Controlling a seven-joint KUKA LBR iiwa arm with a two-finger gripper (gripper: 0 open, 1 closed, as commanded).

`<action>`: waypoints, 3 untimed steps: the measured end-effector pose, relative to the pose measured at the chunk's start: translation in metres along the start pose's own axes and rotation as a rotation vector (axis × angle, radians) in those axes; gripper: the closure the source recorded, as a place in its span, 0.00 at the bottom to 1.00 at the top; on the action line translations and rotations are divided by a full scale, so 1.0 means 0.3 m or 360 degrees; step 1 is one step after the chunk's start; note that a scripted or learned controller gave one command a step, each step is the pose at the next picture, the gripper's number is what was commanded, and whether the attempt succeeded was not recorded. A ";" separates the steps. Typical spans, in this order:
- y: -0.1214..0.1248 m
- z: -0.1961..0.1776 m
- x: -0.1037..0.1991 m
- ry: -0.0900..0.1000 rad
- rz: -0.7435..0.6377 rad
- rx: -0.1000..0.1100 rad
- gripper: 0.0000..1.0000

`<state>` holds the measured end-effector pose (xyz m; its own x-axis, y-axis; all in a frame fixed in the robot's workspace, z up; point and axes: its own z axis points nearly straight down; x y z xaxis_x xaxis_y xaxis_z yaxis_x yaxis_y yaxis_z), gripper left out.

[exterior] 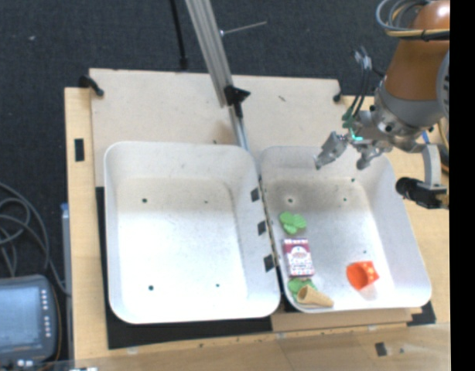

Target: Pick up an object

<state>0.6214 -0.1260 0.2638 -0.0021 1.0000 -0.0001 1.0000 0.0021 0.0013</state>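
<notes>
While the gripper (350, 154) hangs spread and empty above the right bin's (396, 207) far edge, the orange cup (362, 274), box (298, 257), green piece (292, 222) and cone (314, 295) lie near its front, likely awaiting a descent.

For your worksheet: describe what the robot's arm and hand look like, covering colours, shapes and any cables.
The arm has a rounded orange-brown band above a grey wrist. Looped grey cables arch beside it, and thin dark wires run down to the wrist. The hand is grey metal with two slim fingers and a small green-lit spot at its base.
</notes>
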 end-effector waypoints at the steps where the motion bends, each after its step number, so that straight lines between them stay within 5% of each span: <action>1: 0.016 0.205 -0.012 -0.0003 0.0006 0.0010 0.00; 3: 0.027 0.525 -0.023 -0.0003 0.0011 0.0009 0.00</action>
<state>0.6298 -0.1329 0.1062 0.0046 1.0000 -0.0020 1.0000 -0.0046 -0.0040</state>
